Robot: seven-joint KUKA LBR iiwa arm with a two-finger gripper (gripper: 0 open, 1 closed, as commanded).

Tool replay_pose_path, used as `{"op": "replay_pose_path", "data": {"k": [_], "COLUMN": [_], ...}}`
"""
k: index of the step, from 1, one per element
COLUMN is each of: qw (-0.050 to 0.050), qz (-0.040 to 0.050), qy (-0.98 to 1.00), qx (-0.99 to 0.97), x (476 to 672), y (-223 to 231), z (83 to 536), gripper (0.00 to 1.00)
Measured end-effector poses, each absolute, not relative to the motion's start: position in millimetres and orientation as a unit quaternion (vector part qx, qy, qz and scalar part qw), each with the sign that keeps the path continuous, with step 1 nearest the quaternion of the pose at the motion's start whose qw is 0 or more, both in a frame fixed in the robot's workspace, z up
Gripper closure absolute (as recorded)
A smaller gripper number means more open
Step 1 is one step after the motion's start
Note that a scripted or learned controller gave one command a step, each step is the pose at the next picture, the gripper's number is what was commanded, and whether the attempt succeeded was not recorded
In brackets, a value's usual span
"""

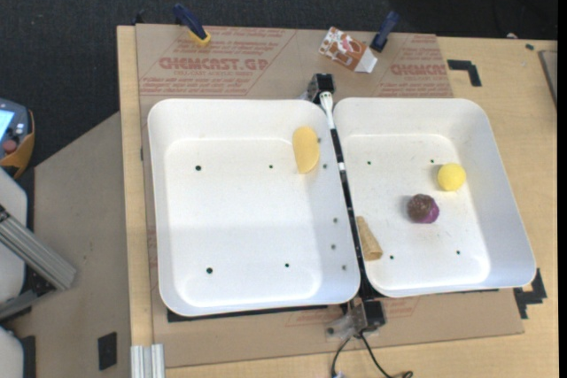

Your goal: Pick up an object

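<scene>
White plastic: two bins side by side on the table (496,66). Left bin (230,279): held one yellow oblong piece (306,150), far right. Right bin (478,128): held one yellow ball (451,177), one purple ball (423,208), one tan cone (368,239) near left.

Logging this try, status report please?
Yellow ball and purple ball in right bin. Yellow oblong in left bin. Nothing blocking them.

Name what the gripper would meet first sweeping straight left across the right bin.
Probably the yellow ball, nearest the right bin's right wall; the purple object lies further left. Height unclear.
</scene>
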State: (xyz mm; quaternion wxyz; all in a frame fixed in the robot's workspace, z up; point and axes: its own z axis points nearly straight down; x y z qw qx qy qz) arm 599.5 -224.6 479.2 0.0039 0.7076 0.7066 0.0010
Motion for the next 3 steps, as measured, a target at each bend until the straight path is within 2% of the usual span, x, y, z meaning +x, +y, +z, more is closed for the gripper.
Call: {"op": "replay_pose_path", "data": {"k": [1,2,3], "qw": [0.005,0.003,-0.006], "qz": [0.0037,-0.0008,-0.0026], "qy": [0.710,0.704,0.708], "qx": [0.704,0.710,0.707], "x": [580.2,554.9,521.8], "y": [-142,-230,-188], "z": [541,536,425], "gripper": [1.00,1.00,1.00]}}
